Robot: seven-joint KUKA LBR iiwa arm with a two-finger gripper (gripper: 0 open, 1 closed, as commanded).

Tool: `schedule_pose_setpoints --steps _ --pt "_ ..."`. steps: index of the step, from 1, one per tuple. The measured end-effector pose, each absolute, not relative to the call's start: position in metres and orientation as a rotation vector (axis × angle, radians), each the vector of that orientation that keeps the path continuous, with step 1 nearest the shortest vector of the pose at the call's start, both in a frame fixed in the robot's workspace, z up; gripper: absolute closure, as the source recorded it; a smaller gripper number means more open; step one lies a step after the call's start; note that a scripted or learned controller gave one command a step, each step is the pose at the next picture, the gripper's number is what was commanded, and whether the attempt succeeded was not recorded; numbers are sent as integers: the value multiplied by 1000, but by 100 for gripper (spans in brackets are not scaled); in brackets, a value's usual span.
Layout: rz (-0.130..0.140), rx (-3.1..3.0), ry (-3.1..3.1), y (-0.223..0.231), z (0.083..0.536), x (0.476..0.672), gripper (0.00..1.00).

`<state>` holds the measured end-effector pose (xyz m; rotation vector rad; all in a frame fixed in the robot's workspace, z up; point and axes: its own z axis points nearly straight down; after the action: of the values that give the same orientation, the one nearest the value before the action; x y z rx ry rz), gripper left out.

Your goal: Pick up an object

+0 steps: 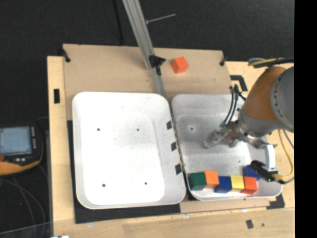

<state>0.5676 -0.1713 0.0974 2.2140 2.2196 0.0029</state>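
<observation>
the gripper (214,141) is poised low over the bare middle of the right bin (198,113); whether it is open cannot be told. nothing is seen held. the blocks (223,181) lie along the near wall, apart.

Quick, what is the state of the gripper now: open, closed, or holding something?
Gripper: cannot be told; it hangs over the right bin, above the row of blocks.
</observation>
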Motion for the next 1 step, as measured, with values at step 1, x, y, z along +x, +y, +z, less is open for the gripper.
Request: schedule_pose_setpoints --steps 1 --pt "-2 2218 2223 -163 99 558 0"
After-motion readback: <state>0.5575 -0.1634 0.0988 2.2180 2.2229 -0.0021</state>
